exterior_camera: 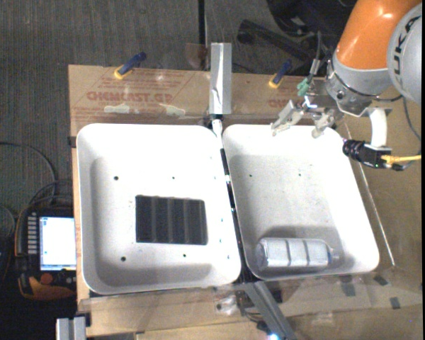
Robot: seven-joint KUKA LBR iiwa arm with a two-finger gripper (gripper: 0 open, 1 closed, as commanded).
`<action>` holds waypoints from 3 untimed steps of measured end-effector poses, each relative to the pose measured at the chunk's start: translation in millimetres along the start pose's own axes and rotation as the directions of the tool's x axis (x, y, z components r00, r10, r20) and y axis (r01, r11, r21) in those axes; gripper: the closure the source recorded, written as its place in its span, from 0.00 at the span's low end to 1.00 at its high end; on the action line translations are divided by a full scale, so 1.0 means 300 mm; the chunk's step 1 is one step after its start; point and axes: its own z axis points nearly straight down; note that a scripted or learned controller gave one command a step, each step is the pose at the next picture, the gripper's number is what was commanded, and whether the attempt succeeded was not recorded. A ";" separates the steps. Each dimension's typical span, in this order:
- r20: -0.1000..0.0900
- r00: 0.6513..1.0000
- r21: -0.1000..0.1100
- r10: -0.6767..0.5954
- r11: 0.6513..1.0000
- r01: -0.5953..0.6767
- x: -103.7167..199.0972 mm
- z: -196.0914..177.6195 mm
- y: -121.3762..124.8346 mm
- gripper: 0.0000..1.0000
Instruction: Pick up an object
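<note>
Overhead, claw (303, 121) is hanging above the far rim of the right bin (354, 204), fingers spread apart, gripping nothing. Grey ribbed bottle (297, 253) is lying on its side along the near wall of that bin, well apart from the claw. Dark ridged block (171, 219) is sitting in the left bin (103, 190).

Faint red lettering on the cardboard sheet (149, 94) behind the bins is too blurred to read.

Arm (382, 37) reaches from the right, fingers (284, 119) spread apart.
</note>
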 end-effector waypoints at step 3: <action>-0.001 0.995 0.002 0.097 0.995 -0.097 -0.200 0.193 -0.482 0.00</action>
